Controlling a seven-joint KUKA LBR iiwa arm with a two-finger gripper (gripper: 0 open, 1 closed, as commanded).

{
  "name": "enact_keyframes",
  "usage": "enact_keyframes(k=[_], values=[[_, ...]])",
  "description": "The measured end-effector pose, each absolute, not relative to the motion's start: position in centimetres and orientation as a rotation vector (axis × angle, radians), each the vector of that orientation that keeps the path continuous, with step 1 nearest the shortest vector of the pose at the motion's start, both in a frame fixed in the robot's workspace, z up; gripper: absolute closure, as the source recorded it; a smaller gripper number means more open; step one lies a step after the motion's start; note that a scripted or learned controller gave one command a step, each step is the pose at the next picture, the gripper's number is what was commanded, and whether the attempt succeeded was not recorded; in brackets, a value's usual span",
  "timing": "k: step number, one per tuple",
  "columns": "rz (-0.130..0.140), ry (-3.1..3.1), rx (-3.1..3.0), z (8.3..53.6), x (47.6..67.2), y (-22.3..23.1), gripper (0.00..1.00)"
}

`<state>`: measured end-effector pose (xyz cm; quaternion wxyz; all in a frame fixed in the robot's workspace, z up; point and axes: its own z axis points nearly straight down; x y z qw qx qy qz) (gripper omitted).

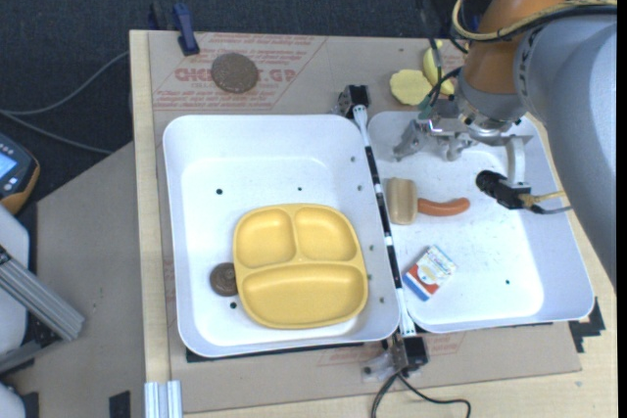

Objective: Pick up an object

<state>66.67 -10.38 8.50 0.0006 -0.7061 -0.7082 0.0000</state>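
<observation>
Nearest the camera, a yellow divided plate (298,265) fills the left bin (186,162). Over the right bin (549,289) the hand (443,140) hovers; whether it is open cannot be told. Reaching seems under way: next it must descend onto the sausage (443,206) or wooden block (400,201), well apart from the small carton (429,272).

Two white bins (196,152); a pale yellow divided plate (297,264); a brown round disc (224,280) beside it; an orange-red sausage (443,206); a tan block (401,201); a white carton (429,272) patterned red and blue; grey arm (578,83) with orange band (505,34)
</observation>
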Motion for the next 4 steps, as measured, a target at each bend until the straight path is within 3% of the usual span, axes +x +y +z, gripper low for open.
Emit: enact_keyframes(k=[1,2,3,4], values=[[0.005,-2.216,-2.22,8.5,61.6,-10.1,0.0],[0.01,-2.208,-2.226,8.4,51.8,-13.5,0.0],[-0.006,-2.23,-2.218,8.5,58.5,-10.1,0.0],[-0.002,-2.224,-2.223,9.5,58.3,-10.4,1.0]])
